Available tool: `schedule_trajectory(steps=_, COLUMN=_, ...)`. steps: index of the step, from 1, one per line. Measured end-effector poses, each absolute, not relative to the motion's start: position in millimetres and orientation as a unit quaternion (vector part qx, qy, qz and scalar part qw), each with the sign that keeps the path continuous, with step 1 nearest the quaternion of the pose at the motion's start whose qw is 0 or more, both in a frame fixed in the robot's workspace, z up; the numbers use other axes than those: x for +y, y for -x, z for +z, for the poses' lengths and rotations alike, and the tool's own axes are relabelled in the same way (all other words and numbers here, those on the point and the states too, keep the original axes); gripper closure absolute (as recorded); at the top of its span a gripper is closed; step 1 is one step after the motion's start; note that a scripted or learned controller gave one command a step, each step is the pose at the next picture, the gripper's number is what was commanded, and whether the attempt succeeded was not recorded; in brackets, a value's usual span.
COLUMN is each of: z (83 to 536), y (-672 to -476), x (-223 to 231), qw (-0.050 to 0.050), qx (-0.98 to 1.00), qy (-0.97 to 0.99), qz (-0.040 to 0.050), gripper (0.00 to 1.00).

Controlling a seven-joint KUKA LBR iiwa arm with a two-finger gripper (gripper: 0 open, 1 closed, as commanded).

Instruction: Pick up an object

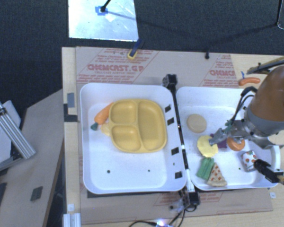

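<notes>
Pizza slice (217, 175) lies at near edge of right bin (189, 98), touching green block (205, 167) on its left. Left of right bin: carrot (102, 113) tucked against yellow divided plate (135, 125) in left bin (128, 174). Inside right bin: tan disc (197, 123) toward back, yellow piece (207, 146) centre. Gripper (221, 137) hangs over yellow piece beside purple bit (222, 145); finger state cannot be made out. Orange item (235, 144) and small carton (248, 160) sit right, under arm.
</notes>
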State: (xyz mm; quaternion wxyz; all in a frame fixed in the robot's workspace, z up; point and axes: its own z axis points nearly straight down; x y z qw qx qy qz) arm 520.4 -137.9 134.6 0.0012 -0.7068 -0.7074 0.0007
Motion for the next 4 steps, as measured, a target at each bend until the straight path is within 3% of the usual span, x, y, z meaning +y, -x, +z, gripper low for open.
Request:
schedule_trajectory(steps=1, z=100.3, y=-523.6, x=-138.7, qw=-0.003, qx=-0.707, qy=0.707, qz=-0.0026, gripper=0.00)
schedule_trajectory(steps=2, z=109.7, y=-524.9, x=-138.4, qw=-0.005, qx=-0.708, qy=0.707, qz=-0.0040, gripper=1.00)
schedule_trajectory(steps=4, z=201.4, y=-518.5, x=-134.2, qw=-0.003, qx=-0.709, qy=0.706, qz=-0.0017, gripper=1.00)
